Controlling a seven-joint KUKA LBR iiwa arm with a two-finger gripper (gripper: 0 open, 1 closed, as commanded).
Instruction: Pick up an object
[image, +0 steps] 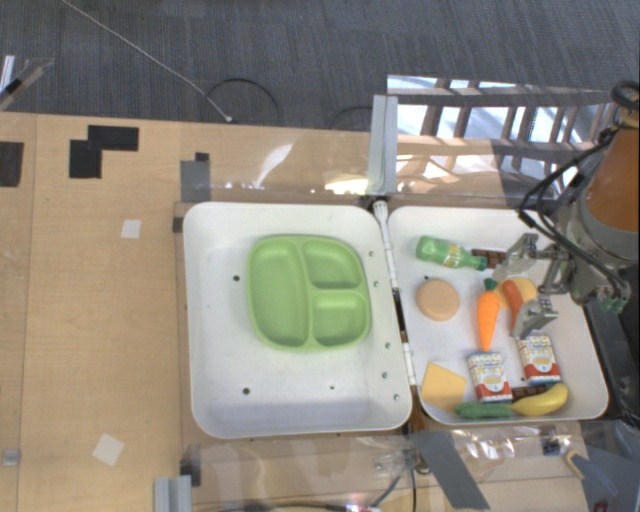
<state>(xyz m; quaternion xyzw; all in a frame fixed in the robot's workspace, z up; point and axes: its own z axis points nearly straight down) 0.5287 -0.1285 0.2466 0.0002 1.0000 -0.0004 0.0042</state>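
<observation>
Camera view, pincer (526, 282) open above carrot (487, 316), right bin (596, 375)

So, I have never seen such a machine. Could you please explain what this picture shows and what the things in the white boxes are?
One camera looks down at a slant on a wooden bench with two shallow white bins. The left bin holds a green divided plate. The right bin holds toy food: a green bottle, a round beige piece, a carrot, a yellow wedge, two small cartons, a banana. The grey robot arm enters from the right; its tool hangs over the right bin, near the carrot. Nothing shows between its fingers.
</observation>
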